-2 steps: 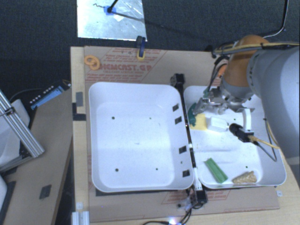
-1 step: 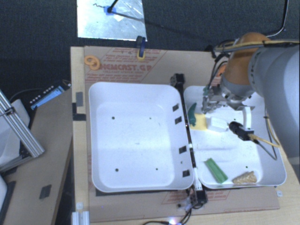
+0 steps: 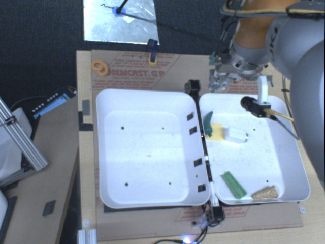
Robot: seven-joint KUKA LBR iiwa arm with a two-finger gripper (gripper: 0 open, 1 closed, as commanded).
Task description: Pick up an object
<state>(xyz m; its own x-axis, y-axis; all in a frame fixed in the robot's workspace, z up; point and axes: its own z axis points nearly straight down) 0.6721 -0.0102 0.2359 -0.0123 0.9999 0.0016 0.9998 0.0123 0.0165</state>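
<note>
The right bin (image 3: 284, 156) holds several small objects. A yellow piece (image 3: 217, 132) lies near its left wall, with a dark green curved piece (image 3: 207, 123) beside it and a white block (image 3: 236, 135) to its right. A green bar (image 3: 233, 184) and a tan crumbly piece (image 3: 265, 192) rest near the front edge. My gripper (image 3: 221, 81) hangs above the far left corner of the right bin, clear of the objects. Nothing shows between its fingers.
The left bin (image 3: 147, 146) sits beside the right one, joined by black clips (image 3: 193, 117) along the divide. A black cylinder (image 3: 251, 105) on a white bracket hangs from the arm over the right bin. An orange ring (image 3: 100, 67) lies on the cardboard.
</note>
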